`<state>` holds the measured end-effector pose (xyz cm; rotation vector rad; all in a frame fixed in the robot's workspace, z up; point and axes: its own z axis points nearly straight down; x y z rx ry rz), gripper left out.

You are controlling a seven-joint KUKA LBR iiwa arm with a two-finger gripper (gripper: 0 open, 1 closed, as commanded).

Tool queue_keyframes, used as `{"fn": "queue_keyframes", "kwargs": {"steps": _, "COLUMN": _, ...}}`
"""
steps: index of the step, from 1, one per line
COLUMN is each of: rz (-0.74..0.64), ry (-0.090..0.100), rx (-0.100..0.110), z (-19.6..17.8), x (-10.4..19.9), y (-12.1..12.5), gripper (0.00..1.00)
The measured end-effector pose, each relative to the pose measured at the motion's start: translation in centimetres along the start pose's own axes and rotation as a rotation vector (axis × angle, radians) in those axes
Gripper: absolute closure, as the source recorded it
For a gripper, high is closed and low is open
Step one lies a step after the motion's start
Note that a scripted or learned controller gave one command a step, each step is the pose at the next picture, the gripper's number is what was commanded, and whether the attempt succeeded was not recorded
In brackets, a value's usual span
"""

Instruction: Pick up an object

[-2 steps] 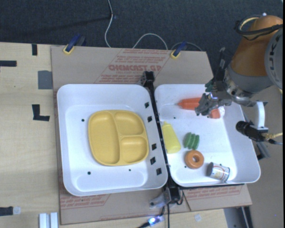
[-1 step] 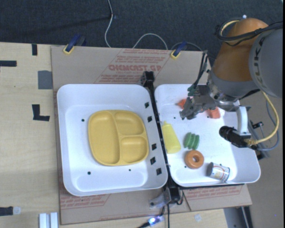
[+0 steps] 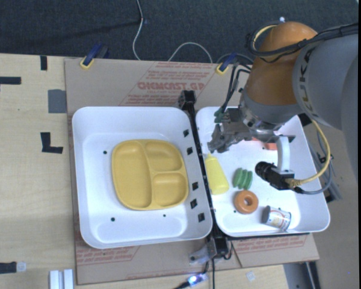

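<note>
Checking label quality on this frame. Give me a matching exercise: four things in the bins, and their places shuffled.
Things:
1. yellow tray
2. doughnut
3. small can
4. yellow block

Places:
A. right bin, against its left wall
B. right bin, near its front right corner
C. middle of the left bin
D. right bin, just below the green piece

Pairs: 1-C, 2-D, 3-B, 4-A

The bench (image 3: 24,179) is pale wood with black marks on its left part. A brown cardboard sheet (image 3: 162,86) lies on it, blue clips at its far edge — and on that sheet sit two white bins, left bin (image 3: 87,161) touching right bin (image 3: 307,218).
</note>
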<state>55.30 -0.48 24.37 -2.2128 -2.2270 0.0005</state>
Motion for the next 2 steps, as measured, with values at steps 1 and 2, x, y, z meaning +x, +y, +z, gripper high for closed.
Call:
{"fn": "queue_keyframes", "kwargs": {"steps": 1, "rz": 0.001, "ry": -0.001, "rx": 0.002, "z": 1.7, "x": 5.1, "y": -0.9, "gripper": 1.00}}
{"fn": "queue_keyframes", "kwargs": {"steps": 2, "rz": -0.001, "ry": -0.001, "rx": 0.000, "z": 1.1, "x": 10.0, "y": -0.8, "gripper": 1.00}}
